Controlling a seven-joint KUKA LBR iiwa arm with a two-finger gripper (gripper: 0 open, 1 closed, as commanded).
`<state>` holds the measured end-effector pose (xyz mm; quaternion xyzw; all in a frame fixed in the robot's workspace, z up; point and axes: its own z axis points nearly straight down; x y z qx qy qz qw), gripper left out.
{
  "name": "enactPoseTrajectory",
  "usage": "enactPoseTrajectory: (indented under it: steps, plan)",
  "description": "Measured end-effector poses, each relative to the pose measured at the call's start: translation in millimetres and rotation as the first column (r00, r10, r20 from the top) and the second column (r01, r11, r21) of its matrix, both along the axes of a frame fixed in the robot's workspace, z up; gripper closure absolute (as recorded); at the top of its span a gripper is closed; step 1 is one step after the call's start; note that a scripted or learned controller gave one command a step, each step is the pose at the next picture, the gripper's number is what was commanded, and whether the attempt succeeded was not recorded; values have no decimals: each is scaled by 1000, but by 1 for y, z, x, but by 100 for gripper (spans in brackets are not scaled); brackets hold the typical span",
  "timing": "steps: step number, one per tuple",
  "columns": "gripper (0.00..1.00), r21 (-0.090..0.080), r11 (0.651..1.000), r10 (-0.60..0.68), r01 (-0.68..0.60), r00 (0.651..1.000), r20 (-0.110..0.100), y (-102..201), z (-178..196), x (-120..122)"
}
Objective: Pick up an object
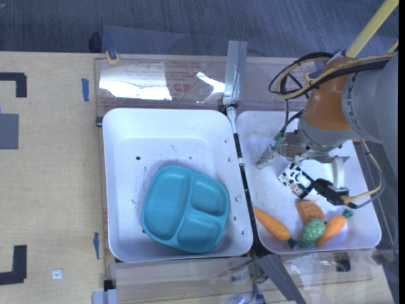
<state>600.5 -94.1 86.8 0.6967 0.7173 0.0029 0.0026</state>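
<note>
My gripper (271, 155) hangs low over the upper middle of the right bin (367, 233), reaching in from the right below the orange wrist band. A small white item with black spots (292, 178) lies just below and to the right of it, apart from the tip. Nearer the front of that bin are an orange carrot (272, 225), an orange block (308, 209), a green round toy (312, 231) and a second carrot (335, 225). I see nothing held in the gripper.
The left bin (120, 138) holds a teal divided plate (185, 208) in its front half. A metal divider (235, 75) stands at the back between the bins. Bare bench surface lies to the left.
</note>
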Motion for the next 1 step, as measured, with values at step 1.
enactPoseTrajectory:
  steps: [1]
  plan:
    - [0,-6,998,-68,68,998,-2,-68,0,-81]
